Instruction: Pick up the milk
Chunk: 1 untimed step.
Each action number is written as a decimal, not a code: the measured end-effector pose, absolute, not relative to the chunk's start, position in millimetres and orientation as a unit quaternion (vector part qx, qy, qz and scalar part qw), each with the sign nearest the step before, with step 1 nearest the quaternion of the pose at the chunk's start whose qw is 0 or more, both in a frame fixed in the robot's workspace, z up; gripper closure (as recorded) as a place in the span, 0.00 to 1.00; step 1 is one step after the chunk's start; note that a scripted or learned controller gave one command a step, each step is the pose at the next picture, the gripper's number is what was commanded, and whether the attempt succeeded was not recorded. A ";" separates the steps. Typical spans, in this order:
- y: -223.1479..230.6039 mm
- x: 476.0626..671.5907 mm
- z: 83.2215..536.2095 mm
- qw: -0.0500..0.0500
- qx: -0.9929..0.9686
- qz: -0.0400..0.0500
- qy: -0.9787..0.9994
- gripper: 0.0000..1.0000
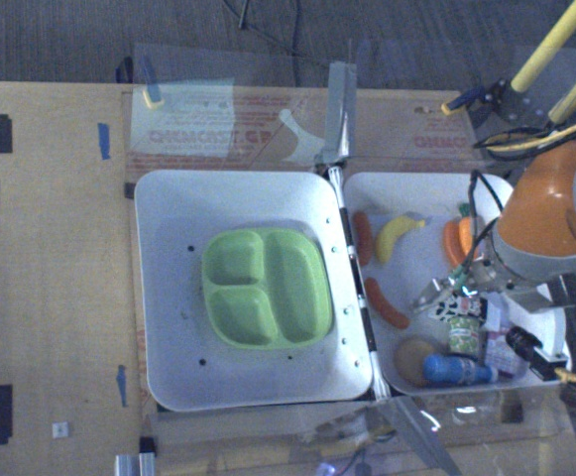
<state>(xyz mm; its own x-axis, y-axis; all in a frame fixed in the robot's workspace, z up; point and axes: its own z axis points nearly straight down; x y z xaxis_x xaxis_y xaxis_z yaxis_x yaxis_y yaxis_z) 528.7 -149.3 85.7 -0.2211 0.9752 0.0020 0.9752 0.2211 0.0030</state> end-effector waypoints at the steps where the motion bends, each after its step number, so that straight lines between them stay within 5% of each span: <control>1: -151.7 529.8 94.0 0.001 0.626 0.003 0.780 1.00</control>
